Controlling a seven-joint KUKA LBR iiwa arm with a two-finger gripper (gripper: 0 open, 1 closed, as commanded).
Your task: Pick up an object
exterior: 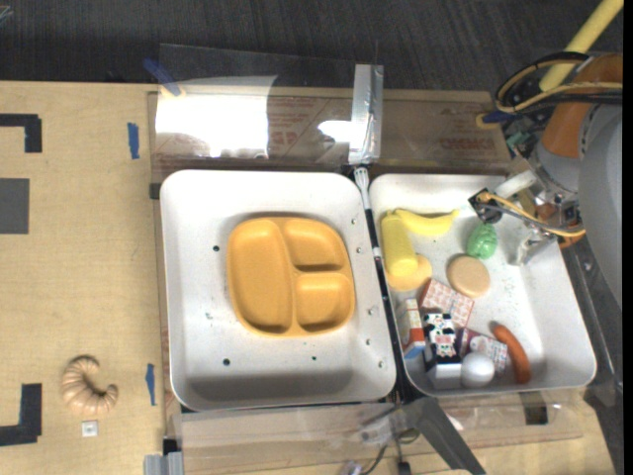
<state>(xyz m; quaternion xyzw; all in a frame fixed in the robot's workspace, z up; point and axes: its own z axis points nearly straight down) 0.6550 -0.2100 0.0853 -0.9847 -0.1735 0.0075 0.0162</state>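
The arm enters at about 2 o'clock, its orange band [569, 127] above the grey wrist, yellow and black cables looping around it. The pincer [529, 245] hangs over the 2 o'clock corner of the right bin [574, 310]; whether it is apart or together I cannot tell, and nothing is seen between its parts.

The right bin carries the objects. A yellow banana [427, 224] lies at its 11 o'clock, touching the top of a yellow cylinder [399, 248] that stands along the bin's 9 o'clock wall. A small green object [483, 241] sits near 1 o'clock, just beside the pincer's cables. Below it lies a round tan cookie-like disc [469, 276]. Toward 6 o'clock sit a red-and-white patterned box [440, 305], a black-and-white box [443, 337] and a white ball [479, 368]. A red sausage-shaped object [512, 351] lies at 5 o'clock.

The left bin [188, 265] holds a yellow divided tray [291, 273] with three compartments at its centre.

On the table [69, 265], well apart at 8 o'clock, lies a croissant [88, 384]
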